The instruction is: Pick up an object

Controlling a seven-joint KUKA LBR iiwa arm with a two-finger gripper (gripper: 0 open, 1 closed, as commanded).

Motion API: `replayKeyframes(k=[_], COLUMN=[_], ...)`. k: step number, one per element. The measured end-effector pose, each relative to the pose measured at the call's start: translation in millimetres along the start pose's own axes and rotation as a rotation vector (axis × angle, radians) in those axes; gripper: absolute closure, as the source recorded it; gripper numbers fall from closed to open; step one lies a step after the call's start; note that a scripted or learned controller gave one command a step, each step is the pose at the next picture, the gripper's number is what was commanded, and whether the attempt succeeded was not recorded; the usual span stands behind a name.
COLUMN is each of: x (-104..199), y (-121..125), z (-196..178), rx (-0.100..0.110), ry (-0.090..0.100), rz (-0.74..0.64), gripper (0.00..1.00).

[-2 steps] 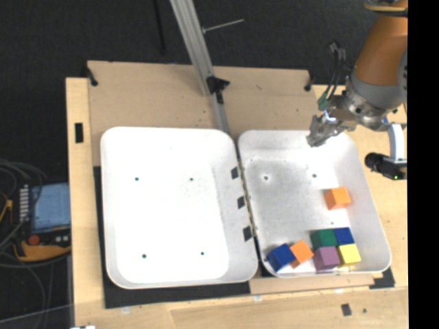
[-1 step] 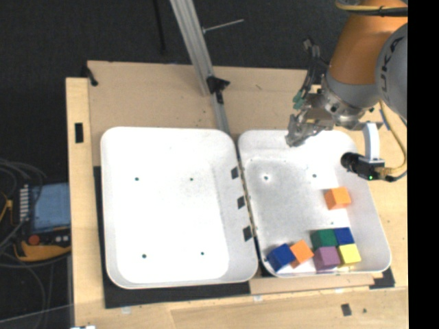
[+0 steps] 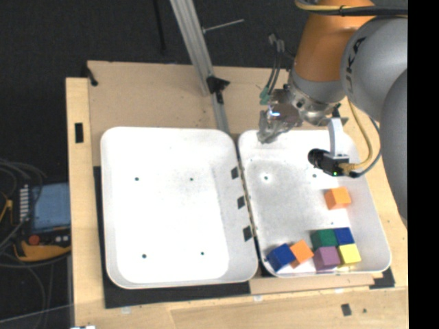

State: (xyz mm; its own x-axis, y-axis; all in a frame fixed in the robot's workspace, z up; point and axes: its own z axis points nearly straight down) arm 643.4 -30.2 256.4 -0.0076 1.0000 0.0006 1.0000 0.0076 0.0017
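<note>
My gripper point(image 3: 269, 131) hangs over the far left corner of the right bin point(image 3: 288, 177), below the orange wrist band. Nothing shows between its fingers. Small cubes lie in the right bin: an orange cube point(image 3: 337, 197) alone near the right wall, and a cluster at the near edge with a blue cube point(image 3: 280, 256), an orange cube point(image 3: 301, 251), a green cube point(image 3: 324, 239), a second blue cube point(image 3: 343, 236), a purple cube point(image 3: 328, 257) and a yellow cube point(image 3: 350, 253). The gripper is well away from all of them.
The left bin point(image 3: 168, 204) sits beside the right one, joined by dark clips point(image 3: 242, 201). A metal post point(image 3: 195, 43) slants up behind the bins. A small black device point(image 3: 328, 160) hangs off the arm above the right bin.
</note>
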Motion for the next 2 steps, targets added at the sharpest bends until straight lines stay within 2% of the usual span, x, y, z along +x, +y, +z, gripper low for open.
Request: replayKeyframes(k=[1,2], x=[47,106], y=[6,16], z=[13,19], rx=[0.003,0.0], ry=[0.0,0.0], rz=[0.001,0.0], gripper=[1.0,1.0])
